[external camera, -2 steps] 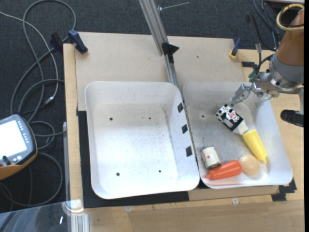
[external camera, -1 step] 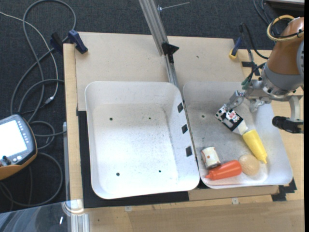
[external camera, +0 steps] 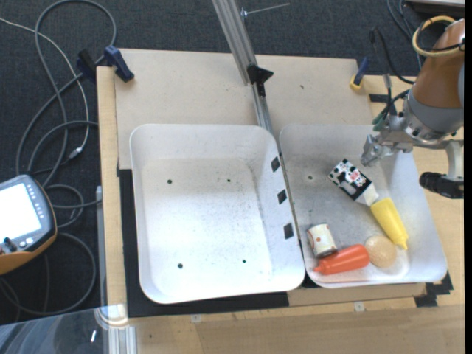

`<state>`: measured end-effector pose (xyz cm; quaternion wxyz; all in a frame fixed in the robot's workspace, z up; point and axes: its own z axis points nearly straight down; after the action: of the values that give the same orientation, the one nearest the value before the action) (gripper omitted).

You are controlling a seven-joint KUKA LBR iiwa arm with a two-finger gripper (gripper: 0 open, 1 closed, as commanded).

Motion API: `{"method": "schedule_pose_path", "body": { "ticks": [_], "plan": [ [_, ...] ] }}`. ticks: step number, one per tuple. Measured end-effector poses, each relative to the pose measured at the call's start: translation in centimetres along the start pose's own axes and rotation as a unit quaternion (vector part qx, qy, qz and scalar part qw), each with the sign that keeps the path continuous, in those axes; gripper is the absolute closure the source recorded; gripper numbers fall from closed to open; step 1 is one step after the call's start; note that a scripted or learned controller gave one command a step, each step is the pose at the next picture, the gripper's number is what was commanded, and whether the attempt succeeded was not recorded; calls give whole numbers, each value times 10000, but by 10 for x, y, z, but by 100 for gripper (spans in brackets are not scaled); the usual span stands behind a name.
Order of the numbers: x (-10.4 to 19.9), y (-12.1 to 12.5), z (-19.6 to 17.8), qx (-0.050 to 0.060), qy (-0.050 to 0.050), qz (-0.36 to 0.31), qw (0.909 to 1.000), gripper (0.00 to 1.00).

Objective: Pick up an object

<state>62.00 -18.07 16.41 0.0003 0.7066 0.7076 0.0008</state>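
While my pincer hangs over the far end of the right bin, I judge the pick not yet begun; whether it is open I cannot tell. Nearer the camera lie the yellow piece, orange piece, cow-patterned block, and small can, whose label I cannot read. Next, descend squarely over one.

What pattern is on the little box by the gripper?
Black-and-white patches, like a cow, on the box; camera view.
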Motion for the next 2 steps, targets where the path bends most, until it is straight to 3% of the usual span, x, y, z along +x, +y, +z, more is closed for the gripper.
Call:
{"method": "schedule_pose_path", "body": {
  "ticks": [1, 2],
  "plan": [
    [-4, -1, -45, -24, -12, 6, 10000, 100],
    [-4, 0, -67, -21, -12, 2, 10000, 100]
  ]
}}
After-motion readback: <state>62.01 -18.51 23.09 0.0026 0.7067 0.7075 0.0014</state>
